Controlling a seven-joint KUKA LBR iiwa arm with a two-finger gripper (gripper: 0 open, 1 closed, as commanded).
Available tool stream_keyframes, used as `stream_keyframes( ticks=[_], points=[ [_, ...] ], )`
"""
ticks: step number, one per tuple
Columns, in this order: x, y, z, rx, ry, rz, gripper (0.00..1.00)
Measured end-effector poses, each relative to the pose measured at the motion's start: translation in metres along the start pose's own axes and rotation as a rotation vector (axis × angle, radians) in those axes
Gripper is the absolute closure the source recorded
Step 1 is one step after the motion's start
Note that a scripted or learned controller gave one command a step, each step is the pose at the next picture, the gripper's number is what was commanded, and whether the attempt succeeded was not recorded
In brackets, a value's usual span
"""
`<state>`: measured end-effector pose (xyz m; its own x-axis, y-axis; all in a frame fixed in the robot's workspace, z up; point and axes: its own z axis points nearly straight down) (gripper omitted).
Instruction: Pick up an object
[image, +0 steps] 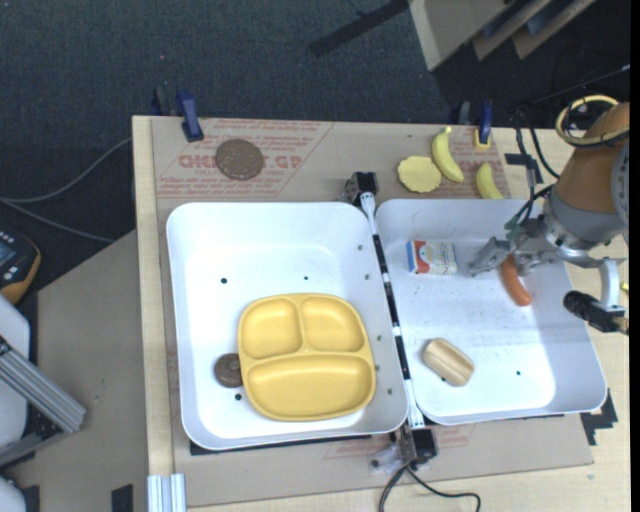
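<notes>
The gripper (510, 252) hangs over the far part of the right bin (560, 395), directly above an orange carrot-like piece (517, 284) that lies slanted on the bin floor. The fingers look spread around the carrot's upper end, but whether they have clenched on it I cannot tell; the metal tips blur into the piece there.

Using the carrot as landmark: a small white carton (431, 257) with red and blue print lies just to its left, and a tan bread roll (447, 361) sits well below and left of it, near the bin's front. The left bin (190, 300), far to the carrot's left, bears a yellow 3-part plate (305, 355) with a brown cookie (229, 371) touching its left edge.

My judgement: the carrot is the target, and the grasp is about to be made or only just made. To do it well, the fingers should straddle the carrot across its narrow width, drop low enough to reach past its curved top, stay clear of the carton, then close fully before any lift.
</notes>
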<state>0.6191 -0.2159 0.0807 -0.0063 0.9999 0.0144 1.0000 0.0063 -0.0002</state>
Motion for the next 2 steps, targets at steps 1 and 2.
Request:
stream_keyframes(
  ticks=[1,2],
  points=[
    [-0.004,0.0,-0.015,-0.003,-0.012,0.001,1.0],
    [0.087,0.008,-0.003,0.001,-0.01,-0.002,1.0]
  ],
)
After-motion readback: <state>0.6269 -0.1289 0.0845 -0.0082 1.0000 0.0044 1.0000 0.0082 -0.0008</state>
